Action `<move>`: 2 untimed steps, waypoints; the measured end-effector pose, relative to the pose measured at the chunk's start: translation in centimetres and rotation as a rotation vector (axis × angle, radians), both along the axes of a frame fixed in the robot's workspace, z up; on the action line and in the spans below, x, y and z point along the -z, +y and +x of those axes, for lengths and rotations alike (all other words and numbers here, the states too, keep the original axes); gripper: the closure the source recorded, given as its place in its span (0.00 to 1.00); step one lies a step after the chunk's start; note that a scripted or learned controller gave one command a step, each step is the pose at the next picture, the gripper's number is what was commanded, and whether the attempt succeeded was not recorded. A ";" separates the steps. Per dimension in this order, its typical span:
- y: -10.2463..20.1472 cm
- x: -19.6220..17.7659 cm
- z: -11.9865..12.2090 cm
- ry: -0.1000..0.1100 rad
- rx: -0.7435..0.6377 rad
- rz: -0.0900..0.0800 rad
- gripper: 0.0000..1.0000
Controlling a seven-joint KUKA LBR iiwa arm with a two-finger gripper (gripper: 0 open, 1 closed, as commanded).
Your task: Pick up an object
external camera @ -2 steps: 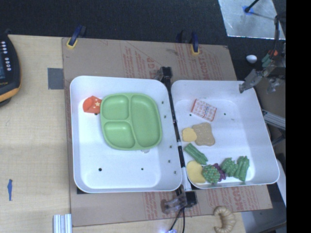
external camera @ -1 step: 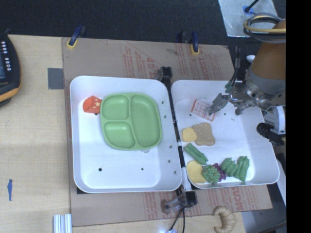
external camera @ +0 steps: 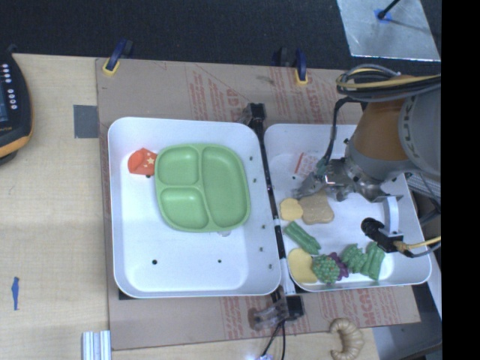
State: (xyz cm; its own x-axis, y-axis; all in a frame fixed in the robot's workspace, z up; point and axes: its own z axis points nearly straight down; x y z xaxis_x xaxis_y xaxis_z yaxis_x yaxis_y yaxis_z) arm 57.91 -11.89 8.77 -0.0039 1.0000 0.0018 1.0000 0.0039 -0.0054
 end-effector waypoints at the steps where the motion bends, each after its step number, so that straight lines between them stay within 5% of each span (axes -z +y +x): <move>1: -0.2 -1.8 0.3 -0.007 -0.002 -0.003 1.00; 2: -0.2 -1.7 0.3 -0.006 -0.003 -0.003 0.00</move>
State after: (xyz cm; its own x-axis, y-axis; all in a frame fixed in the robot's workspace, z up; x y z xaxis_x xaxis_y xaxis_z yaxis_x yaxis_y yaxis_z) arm 58.17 -12.13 10.48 -0.0065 1.0000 -0.0013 1.0000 0.0065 0.0005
